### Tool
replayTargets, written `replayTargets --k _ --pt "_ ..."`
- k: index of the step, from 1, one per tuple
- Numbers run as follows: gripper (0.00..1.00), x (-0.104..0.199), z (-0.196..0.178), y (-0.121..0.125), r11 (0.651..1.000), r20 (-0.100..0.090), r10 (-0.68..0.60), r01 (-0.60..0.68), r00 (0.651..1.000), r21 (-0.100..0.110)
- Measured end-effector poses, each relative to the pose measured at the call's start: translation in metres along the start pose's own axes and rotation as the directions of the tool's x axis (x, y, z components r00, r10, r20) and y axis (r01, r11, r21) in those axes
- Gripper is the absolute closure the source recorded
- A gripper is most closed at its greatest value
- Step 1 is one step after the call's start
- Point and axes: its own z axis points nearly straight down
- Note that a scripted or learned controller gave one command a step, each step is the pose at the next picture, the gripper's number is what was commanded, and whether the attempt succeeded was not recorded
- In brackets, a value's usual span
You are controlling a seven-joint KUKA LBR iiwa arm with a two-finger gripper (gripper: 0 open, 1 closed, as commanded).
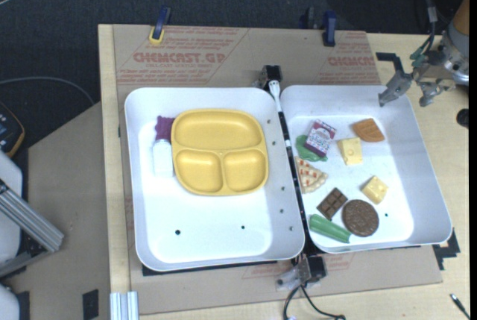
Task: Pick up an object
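Your gripper (408, 89) hangs over the right bin's (417, 225) far edge, fingers apart and holding nothing. The nearest object, an orange cracker (367, 130), lies just below it.

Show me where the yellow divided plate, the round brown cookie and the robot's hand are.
yellow divided plate (220, 151): camera view, on the ridge between its compartments.
round brown cookie (361, 217): camera view, centre of its top.
hand (408, 90): camera view, midway between its fingertips.
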Motion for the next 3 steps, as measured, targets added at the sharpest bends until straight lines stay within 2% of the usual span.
replayTargets --k 1,2,3 --pt "0.00 0.001 -0.010 0.003 1.000 0.004 -0.003 0.003 1.000 -0.015" --pt "0.00 0.004 0.048 -0.005 1.000 0.003 -0.004 0.004 1.000 -0.011" --pt "0.00 0.011 0.098 0.002 1.000 0.002 -0.005 0.005 1.000 -0.010"
